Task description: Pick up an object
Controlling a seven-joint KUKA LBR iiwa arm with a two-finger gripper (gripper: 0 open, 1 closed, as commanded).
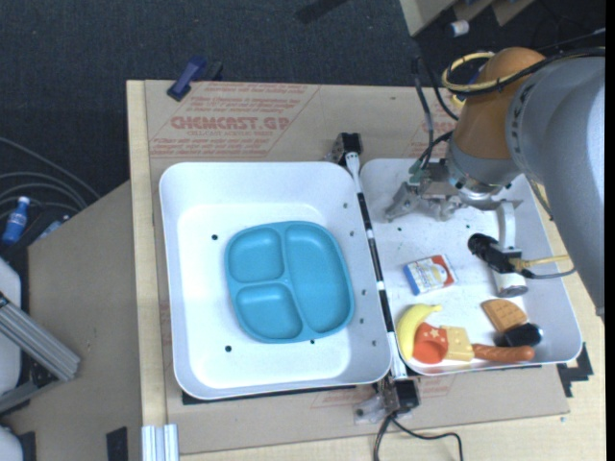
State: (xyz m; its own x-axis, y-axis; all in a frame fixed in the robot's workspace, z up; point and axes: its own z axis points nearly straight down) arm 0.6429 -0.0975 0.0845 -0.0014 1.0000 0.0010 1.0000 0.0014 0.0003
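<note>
My gripper (421, 207) hangs low over the far left part of the right bin (562, 305), its grey fingers spread open with nothing between them. Nearer the front of that bin lie a small blue, white and red packet (428, 275), a yellow banana (413, 320), a red piece (430, 345), a yellow cheese wedge (460, 339), an orange sausage (502, 353), a brown bread slice (504, 311) and a small black item (520, 334). The packet lies closest to the gripper, a short way in front of it.
The left bin (183, 257) holds a blue divided plate (286, 280). A black divider rail (369, 248) runs between the bins. The grey arm with its orange band (495, 104) enters from the upper right, above the right bin's far corner.
</note>
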